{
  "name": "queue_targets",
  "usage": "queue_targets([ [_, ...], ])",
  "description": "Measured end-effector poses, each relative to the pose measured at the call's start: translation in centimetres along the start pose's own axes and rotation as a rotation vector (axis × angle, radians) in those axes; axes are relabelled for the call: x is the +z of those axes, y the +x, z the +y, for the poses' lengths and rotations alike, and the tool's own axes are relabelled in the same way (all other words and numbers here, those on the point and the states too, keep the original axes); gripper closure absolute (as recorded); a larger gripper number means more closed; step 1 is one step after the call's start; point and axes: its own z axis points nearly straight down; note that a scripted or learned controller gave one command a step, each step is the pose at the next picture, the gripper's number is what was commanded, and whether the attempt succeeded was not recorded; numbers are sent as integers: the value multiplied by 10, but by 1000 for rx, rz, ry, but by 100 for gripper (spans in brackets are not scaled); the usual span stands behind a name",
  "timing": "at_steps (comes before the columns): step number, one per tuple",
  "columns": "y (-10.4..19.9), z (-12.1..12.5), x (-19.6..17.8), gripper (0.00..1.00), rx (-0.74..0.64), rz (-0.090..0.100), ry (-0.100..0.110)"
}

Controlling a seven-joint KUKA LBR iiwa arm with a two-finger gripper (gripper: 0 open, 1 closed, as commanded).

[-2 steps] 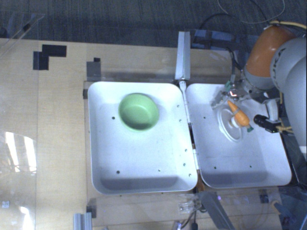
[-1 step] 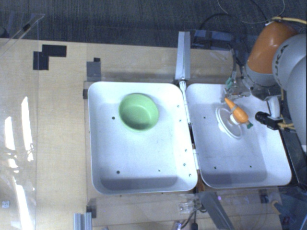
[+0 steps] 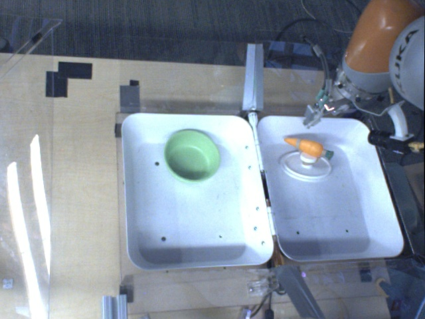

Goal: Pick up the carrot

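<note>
An orange carrot (image 3: 304, 145) with a green tip lies in the right bin (image 3: 332, 238), resting across a small white lid-like disc (image 3: 306, 165) near the bin's back. My gripper (image 3: 312, 117) hangs above the bin's back rim, slightly behind and to the right of the carrot and apart from it. Nothing shows between its fingers. The grey arm with its orange band comes in from the upper right.
A green bowl (image 3: 192, 154) sits in the back half of the left bin (image 3: 186, 238). A metal divider post (image 3: 253, 78) stands behind the gap between the bins. Cables run behind the right bin.
</note>
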Motion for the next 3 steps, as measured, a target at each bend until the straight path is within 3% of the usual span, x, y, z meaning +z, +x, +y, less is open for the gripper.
queue_targets([
  [1, 0, 0, 0, 0, 0, 0, 1],
  [2, -34, -48, 70, 0, 14, 1, 3],
  [3, -83, -67, 102, 0, -8, -13, -15],
])
